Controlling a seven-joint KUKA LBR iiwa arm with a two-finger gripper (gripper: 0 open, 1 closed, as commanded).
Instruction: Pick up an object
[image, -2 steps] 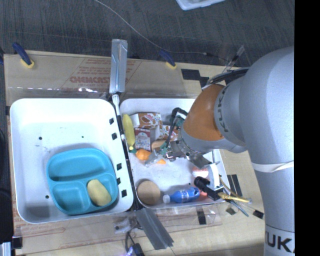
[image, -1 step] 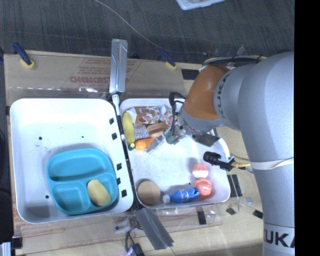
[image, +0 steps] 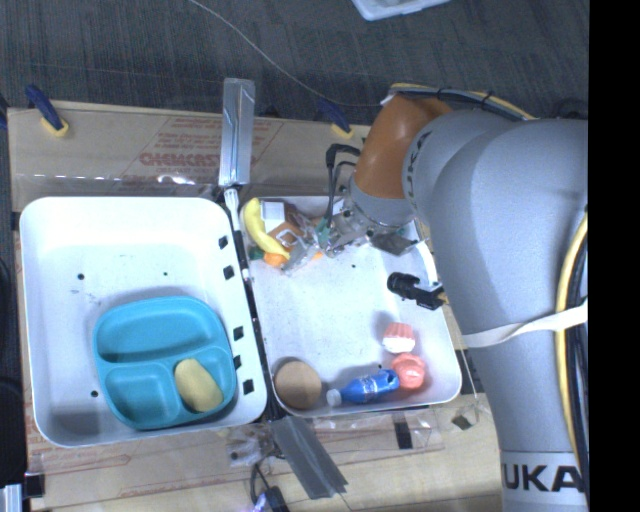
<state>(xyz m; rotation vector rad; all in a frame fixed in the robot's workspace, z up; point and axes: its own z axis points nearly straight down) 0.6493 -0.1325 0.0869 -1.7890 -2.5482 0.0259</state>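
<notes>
From my feed, my arm (image: 480, 200) reaches into the right bin (image: 350, 310), its gripper (image: 330, 232) low beside the banana (image: 258, 228). A blue bottle (image: 368, 386) lies near the front wall; the left bin (image: 60, 260) holds a blue tray (image: 160, 350).

Even, fairly bright overhead light, no harsh hotspots. White bins (image: 60, 230) near blown out, esp. left one at 9 o'clock; faint glare on arm (image: 500, 200) casing at 2–3 o'clock. Soft shadow w/ blurred edges under the blue tray (image: 150, 340) at 7–8 o'clock, darker patch by bin corner. Floor at 12 o'clock dim. Overall img soft, low-res, grainy; small items at centre-top smear together.
</notes>
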